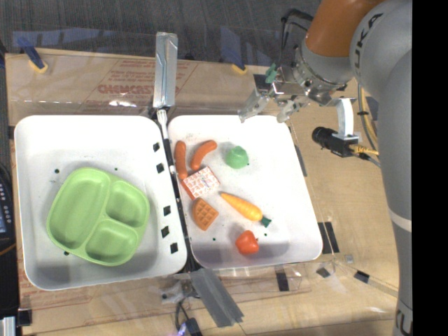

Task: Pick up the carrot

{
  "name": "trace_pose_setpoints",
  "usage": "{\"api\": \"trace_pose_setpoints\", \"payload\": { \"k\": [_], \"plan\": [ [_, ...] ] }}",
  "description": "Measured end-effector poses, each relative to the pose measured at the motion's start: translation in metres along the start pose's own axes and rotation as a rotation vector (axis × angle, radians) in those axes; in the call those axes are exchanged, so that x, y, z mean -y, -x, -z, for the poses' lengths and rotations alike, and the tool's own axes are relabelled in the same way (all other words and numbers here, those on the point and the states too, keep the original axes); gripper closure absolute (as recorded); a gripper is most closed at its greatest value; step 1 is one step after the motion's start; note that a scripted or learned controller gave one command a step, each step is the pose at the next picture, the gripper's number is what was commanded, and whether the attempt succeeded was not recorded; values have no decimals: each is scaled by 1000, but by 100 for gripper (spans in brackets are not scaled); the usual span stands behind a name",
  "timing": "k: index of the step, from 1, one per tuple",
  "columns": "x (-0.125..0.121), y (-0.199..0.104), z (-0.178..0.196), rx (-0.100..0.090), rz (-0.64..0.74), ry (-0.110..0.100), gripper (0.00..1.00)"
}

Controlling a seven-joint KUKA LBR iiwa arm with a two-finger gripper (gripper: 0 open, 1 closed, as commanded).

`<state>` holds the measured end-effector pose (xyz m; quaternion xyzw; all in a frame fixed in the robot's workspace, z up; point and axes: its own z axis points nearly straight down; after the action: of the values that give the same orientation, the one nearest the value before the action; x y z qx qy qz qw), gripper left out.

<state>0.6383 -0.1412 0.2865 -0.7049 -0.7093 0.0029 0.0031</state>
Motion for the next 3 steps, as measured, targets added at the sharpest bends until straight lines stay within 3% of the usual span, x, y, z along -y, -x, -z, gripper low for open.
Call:
{"api": "trace_pose_setpoints", "payload": {
  "k": [1, 2, 3],
  "plan": [
    [29, 22, -139, -1, 140, -5, 0],
    [81, 52, -196, 0, 160, 3, 0],
    [153, 50, -197, -1, 24, 5, 0]
  ]
}}
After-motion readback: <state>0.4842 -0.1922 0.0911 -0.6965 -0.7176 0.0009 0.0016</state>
